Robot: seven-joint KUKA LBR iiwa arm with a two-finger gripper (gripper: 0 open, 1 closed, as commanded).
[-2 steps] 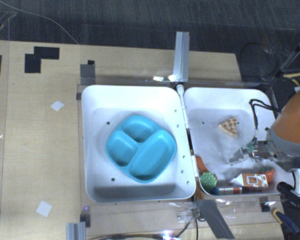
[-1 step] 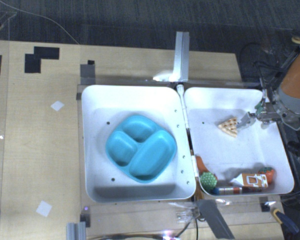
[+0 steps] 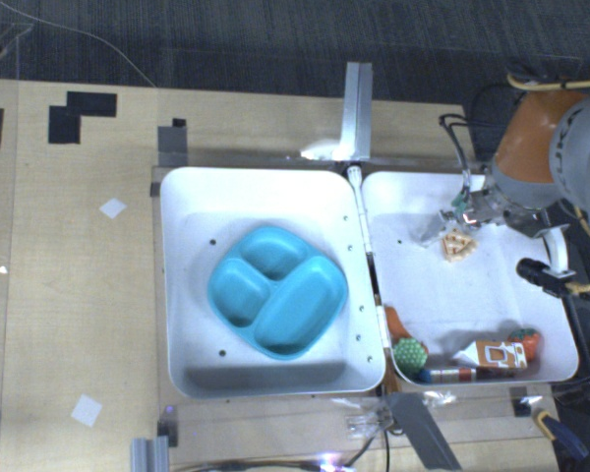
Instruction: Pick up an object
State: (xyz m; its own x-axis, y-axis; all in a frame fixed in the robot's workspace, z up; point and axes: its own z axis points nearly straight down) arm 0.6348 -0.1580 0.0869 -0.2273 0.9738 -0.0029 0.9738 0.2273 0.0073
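Observation:
My gripper (image 3: 464, 212) hangs over the back of the right bin (image 3: 413, 205), reaching in from the right below the arm's orange band (image 3: 529, 138). Just below and in front of it, a small tan lattice-shaped piece (image 3: 459, 247) lies on the bin floor, close to the gripper's tip; whether they touch is unclear. Along the bin's front wall lie a green bumpy ball (image 3: 409, 352), an orange piece (image 3: 393, 321), a thin marker-like stick (image 3: 450, 373), a brown-and-white packet (image 3: 496, 355) and a small red-orange item (image 3: 527, 342).
The left bin (image 3: 187, 264) holds a blue divided plate (image 3: 277, 290). A metal post (image 3: 358, 111) stands behind the divider between the bins. Black cables and a clamp (image 3: 551, 275) hang at the right bin's right edge.

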